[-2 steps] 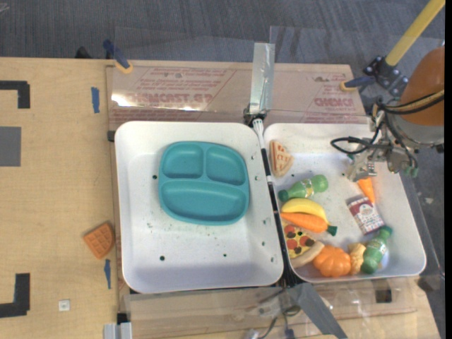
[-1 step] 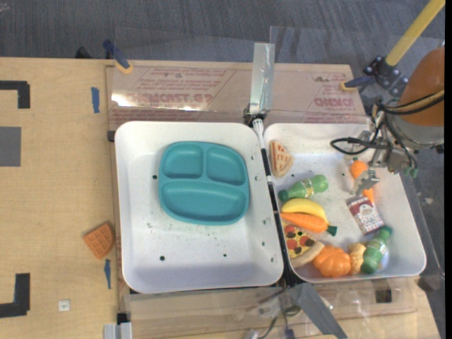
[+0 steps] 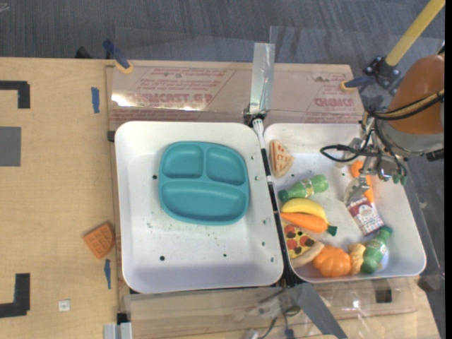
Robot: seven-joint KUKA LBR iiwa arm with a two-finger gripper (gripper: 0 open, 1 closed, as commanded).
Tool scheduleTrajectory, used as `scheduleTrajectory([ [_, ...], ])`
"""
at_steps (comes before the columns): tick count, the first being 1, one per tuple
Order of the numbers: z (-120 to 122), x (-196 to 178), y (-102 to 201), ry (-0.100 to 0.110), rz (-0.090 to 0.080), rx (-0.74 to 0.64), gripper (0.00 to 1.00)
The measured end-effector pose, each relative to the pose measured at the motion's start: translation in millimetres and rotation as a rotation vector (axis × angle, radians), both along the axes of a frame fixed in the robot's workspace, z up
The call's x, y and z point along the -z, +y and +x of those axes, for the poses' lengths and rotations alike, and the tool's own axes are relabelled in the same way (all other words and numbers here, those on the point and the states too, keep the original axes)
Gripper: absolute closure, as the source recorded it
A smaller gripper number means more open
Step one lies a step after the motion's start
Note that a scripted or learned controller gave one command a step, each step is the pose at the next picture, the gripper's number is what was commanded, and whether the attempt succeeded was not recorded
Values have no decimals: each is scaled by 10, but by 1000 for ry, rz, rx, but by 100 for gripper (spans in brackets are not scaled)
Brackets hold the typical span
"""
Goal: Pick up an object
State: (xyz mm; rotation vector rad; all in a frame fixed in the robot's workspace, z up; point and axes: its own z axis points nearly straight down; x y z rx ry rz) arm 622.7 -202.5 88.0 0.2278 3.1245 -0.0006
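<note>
Nearest: pumpkin (image 3: pixel 332 261), pizza slice (image 3: pixel 300 243), green bottle (image 3: pixel 373 254) — light, hard, slick toys, best pinched across narrow middles. Then carrot (image 3: pixel 308 222), banana (image 3: pixel 302 206), carton (image 3: pixel 366 215), green bottle number two (image 3: pixel 308 187), waffle wedge (image 3: pixel 281 158). One teal plate (image 3: pixel 204 182). Hand (image 3: pixel 364 183) just above carton; grip state cannot tell.

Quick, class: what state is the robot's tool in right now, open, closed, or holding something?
Tool: state cannot be told; it hangs low in the right bin, just above the small red carton.
</note>
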Motion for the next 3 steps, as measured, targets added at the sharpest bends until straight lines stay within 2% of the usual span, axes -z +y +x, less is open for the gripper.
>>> scheduleTrajectory([
  [1,44,-154,0,-15,-4,-2,100],
  [2,-325,-33,585,5,0,-326,100],
  [3,-325,-38,559,4,-3,-323,0],
])
